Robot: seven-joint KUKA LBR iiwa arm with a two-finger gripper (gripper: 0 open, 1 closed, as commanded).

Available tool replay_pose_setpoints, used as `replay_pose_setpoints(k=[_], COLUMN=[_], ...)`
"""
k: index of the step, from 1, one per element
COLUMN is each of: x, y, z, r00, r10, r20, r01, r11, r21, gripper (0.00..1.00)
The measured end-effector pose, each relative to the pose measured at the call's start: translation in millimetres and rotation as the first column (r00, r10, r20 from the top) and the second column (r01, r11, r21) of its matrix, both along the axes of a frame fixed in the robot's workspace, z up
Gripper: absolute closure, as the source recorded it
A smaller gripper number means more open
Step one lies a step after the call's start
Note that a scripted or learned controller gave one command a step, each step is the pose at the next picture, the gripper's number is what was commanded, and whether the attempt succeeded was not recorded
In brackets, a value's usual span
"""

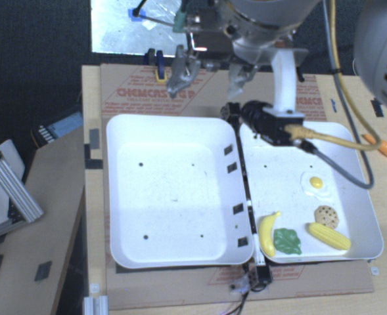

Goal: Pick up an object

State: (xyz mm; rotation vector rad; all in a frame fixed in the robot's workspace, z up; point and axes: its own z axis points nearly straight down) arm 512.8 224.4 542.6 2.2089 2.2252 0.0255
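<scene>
The right bin (278, 176) holds a fried egg (316, 183), a round cookie (326, 215), a yellow corn cob (329, 236), a banana (267, 233) and a green leafy piece (287, 241), all lying near its front right. My gripper (209, 76) hangs high over the back edge of the bins, above the seam between them. Its two fingers (180, 71) stand wide apart and open, with nothing between them. The toys lie far in front of the gripper.
The left bin (173, 189) sits beside the right one, with a row of black clips along the divider (240, 176). A black fitting with a yellow cable (331, 140) hangs over the right bin's back. Cardboard (134, 94) lies behind the bins.
</scene>
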Motion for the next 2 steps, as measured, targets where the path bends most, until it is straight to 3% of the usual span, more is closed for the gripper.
replay_pose_setpoints(k=[1, 2], x=[-2, -6], y=[-7, 10], z=[-229, -8], r00=[0.999, 1.0], r10=[-0.008, -0.001], r20=[-0.031, 0.003], r01=[0.007, 0.001], r11=[1.0, 1.0], r21=[-0.014, 0.003], gripper=[0.0, 0.0])
